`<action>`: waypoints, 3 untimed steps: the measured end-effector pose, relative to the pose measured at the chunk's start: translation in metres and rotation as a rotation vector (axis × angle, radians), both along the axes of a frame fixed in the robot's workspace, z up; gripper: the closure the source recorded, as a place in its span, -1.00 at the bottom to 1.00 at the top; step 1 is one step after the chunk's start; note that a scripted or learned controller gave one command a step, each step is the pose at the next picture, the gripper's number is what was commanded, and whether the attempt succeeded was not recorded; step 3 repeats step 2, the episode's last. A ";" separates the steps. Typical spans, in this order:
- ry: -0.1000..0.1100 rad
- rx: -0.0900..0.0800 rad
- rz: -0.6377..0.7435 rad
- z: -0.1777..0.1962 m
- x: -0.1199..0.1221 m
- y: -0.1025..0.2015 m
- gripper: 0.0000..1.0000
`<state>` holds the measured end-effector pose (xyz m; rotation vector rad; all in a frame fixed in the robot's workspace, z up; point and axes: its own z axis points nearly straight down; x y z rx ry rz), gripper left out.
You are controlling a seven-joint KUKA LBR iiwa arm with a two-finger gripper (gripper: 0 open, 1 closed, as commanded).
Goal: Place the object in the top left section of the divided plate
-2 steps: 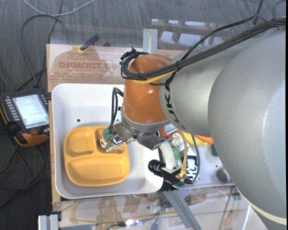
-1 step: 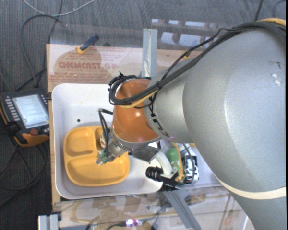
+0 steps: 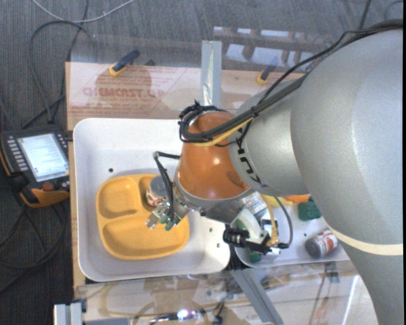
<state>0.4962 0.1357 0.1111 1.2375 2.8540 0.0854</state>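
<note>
The grey arm [image 3: 338, 134] reaches in from the right, its orange band [image 3: 206, 158] tilted down over the left white bin [image 3: 88, 141], and the pincer [image 3: 161, 220] hangs low above the yellow divided plate [image 3: 139, 219] that lies in that bin. Just above the pincer, close under the wrist, sits a small roundish object [image 3: 153, 193] with pale and reddish markings, resting at the plate's upper right section beside the ridge that splits the upper half; whether the pincer touches it cannot be told, since the wrist hides part of it. The fingertips show only as small green and white tips over the plate's lower section, and whether they are spread or pressed together cannot be told. The plate's top left section [image 3: 118, 196] lies to the left of the pincer, with bare yellow showing in it. To the right of the pincer, beyond the wall between the bins, the second bin holds a green item [image 3: 310, 210], a small can [image 3: 321, 242] lying on its side, and a bottle-like thing [image 3: 257, 217] partly behind cabling. Far to the left of the pincer, off the desk [image 3: 122, 93], a handheld control pendant [image 3: 34, 158] with a lit screen rests on the carpet.
</note>
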 end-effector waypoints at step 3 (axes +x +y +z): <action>0.049 -0.044 0.147 0.062 -0.013 0.029 1.00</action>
